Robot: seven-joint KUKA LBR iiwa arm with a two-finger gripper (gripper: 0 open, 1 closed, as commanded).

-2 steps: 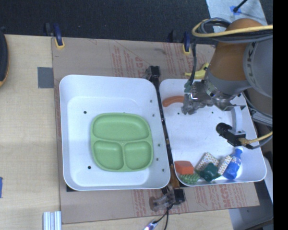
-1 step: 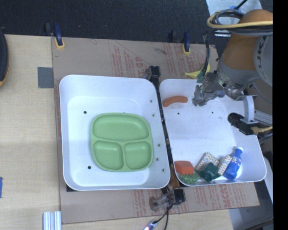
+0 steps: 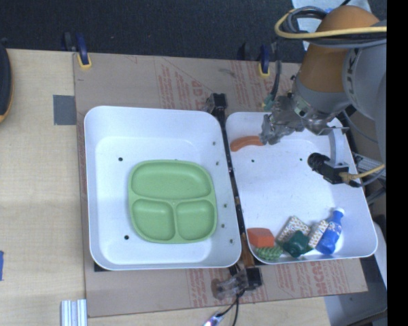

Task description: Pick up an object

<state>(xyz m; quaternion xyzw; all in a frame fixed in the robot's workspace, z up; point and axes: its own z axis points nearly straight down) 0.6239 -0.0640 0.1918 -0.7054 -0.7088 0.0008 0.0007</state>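
At the right bin's (image 3: 367,202) upper-left corner, the gripper (image 3: 270,133), whose state I cannot tell, meets a small orange piece (image 3: 244,143) that looks light and stiff, best pinched across its narrow middle.

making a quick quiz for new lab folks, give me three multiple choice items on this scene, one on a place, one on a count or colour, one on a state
1. Where does the green tray lie?
A. in the left bin
B. in the right bin
C. on the bare bench

2. How many compartments does the green tray have?
A. two
B. three
C. five

3. How does the claw stand to the orange piece?
A. far off, over the left bin
B. right next to it at the right bin's far left corner
C. lifted high with the piece hanging from it

Key: 1 A, it sits within the left bin. 2 B, one long section above two smaller ones. 3 B, the claw's tip meets the piece's right end in the right bin.
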